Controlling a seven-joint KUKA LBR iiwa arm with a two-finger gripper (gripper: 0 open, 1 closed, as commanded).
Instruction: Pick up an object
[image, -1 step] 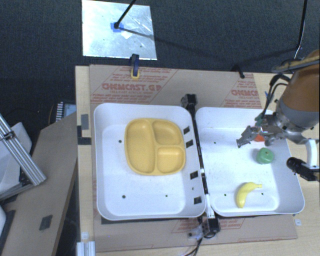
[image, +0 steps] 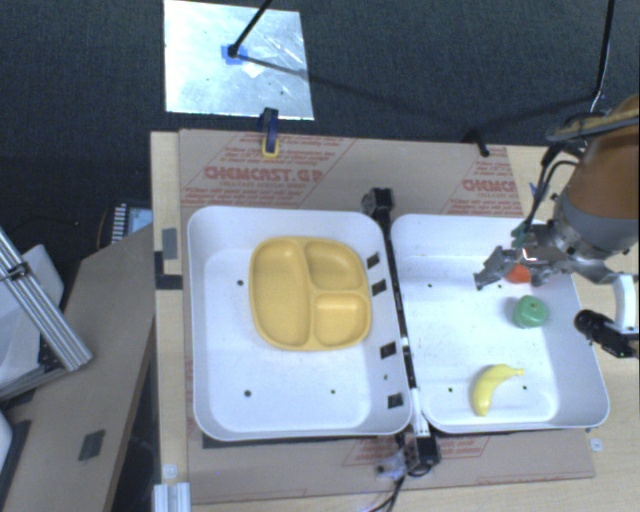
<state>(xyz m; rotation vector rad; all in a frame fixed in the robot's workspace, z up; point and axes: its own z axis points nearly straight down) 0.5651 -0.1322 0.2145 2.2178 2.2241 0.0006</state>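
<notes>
Jaws (image: 497, 268) sit low over the right bin (image: 440, 400), near its upper right part; can't tell whether they're released or clenched. A small orange-red thing (image: 519, 272) shows just beside them, partly hidden by the wrist. Just below lies a green round piece (image: 531, 312), apple-like. Nearer the front edge lies a yellow banana (image: 494, 386), curved, tip pointing up-right. The left bin (image: 215, 400) holds a yellow three-section plate (image: 308, 293).
</notes>
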